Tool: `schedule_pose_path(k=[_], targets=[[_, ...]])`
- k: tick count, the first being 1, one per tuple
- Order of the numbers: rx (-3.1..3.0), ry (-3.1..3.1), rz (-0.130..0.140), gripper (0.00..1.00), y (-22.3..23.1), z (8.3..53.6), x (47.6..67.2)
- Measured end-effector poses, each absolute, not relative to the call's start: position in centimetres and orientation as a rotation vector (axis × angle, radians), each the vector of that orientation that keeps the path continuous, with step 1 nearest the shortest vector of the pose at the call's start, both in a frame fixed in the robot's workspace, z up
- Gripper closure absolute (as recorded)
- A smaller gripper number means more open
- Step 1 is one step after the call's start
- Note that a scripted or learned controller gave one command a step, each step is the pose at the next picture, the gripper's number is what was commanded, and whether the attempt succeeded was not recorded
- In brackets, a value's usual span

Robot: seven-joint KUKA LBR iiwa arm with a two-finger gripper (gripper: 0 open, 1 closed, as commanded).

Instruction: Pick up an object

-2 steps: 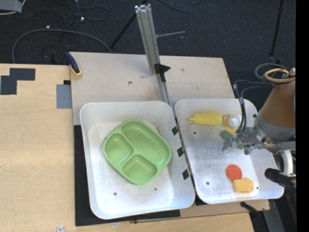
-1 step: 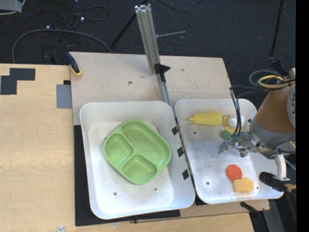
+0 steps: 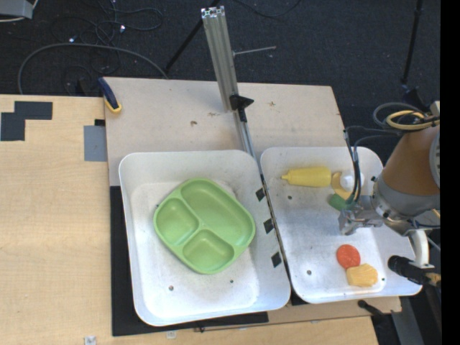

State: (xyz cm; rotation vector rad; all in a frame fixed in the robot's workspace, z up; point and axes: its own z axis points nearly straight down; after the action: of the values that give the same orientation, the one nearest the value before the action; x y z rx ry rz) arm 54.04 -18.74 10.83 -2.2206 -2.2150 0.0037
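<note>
The right bin (image 3: 309, 264) holds a yellow bottle-shaped toy (image 3: 307, 177) near its far edge, a red round piece (image 3: 348, 255) and a yellow-orange piece (image 3: 361, 275) near its front right corner. A small green thing (image 3: 338, 201) lies next to my gripper, with a pale round piece (image 3: 346, 182) just behind it. My gripper (image 3: 352, 221) reaches in low from the right, over the bin's right half, just above the red piece and right of the green one. I see nothing held between its fingers.
The left bin (image 3: 144, 279) holds a green divided plate (image 3: 204, 225). A metal post (image 3: 224, 56) rises behind the bins. My grey arm with its orange band (image 3: 413, 167) covers the right bin's right edge. Black clips (image 3: 267, 225) sit on the wall between bins.
</note>
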Motion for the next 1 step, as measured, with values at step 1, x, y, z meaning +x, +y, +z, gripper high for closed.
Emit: schedule_pose_path(k=[1], targets=[[-2.222, -2.225, -0.003, 1.0, -18.44, 17.09, 53.94]])
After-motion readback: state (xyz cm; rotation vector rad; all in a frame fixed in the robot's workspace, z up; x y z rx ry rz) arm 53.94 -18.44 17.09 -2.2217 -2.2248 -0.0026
